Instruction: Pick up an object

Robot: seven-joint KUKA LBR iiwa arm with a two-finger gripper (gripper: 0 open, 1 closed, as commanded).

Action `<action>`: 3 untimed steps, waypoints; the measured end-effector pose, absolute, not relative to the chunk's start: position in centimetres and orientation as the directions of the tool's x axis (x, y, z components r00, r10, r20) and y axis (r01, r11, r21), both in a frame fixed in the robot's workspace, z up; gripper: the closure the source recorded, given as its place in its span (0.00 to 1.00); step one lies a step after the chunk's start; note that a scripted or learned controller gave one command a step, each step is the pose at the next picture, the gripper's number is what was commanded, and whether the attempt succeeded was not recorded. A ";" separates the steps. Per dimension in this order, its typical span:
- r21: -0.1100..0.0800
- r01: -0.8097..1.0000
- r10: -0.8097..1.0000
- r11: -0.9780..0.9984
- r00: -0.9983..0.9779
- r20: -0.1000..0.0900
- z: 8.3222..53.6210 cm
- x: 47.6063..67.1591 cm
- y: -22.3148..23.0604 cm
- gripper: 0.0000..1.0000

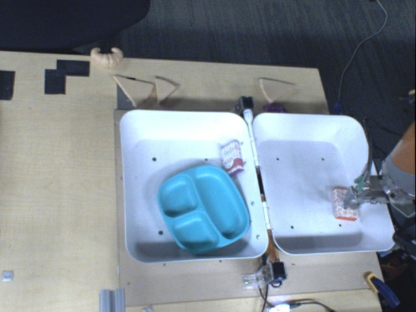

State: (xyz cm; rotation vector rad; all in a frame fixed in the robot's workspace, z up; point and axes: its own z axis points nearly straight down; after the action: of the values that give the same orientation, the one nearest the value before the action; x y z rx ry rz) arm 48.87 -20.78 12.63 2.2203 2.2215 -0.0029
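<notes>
A small white and orange packet (344, 205) lies in the right bin (305, 142), near its right wall. My gripper (361, 194) reaches in from the right edge and sits low, right at the packet's upper right corner; whether it touches the packet is unclear. In the left bin (149, 142) rests a blue divided plate (204, 207). Just beyond the plate's far right side, a small white and red packet (232, 156) leans near the wall between the bins.
The bins stand side by side on a pale wooden bench (58, 194). Cables and a clip (273, 275) lie at the bench's front edge between the bins. The grey arm (400, 174) overhangs the right bin's right rim.
</notes>
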 end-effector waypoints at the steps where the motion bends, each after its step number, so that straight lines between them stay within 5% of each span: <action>1: 0.003 1.000 1.000 0.005 -0.005 0.001 15.4 55.4 -10.4 1.00; 2: 0.003 1.000 1.000 0.002 -0.002 -0.003 15.2 54.1 -19.6 1.00; 3: 0.004 1.000 1.000 0.006 -0.006 0.001 18.2 56.8 -14.3 1.00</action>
State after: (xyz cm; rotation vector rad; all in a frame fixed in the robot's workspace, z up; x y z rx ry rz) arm 56.83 -14.26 18.17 2.2128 2.2269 0.0051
